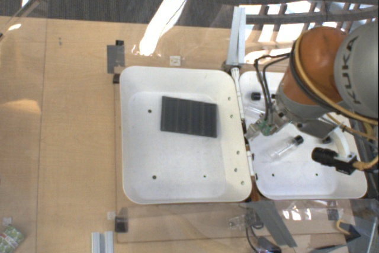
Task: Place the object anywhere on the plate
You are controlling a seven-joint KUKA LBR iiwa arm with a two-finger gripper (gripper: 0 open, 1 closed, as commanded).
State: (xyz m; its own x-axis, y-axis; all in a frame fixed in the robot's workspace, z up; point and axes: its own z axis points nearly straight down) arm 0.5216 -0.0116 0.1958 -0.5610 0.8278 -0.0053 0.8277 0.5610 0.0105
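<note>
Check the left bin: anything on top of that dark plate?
Nothing visible on the dark ribbed plate; it lies flat in the left bin, top surface bare. What lies under it is covered. The arm hangs over the right bin, hiding part of that bin's floor.

Arm [331, 68] hangs over the right bin [308, 181]; a clear syringe [285, 147] lies there. Dark plate [189, 116] sits in the left bin [177, 186], frame centre.
</note>
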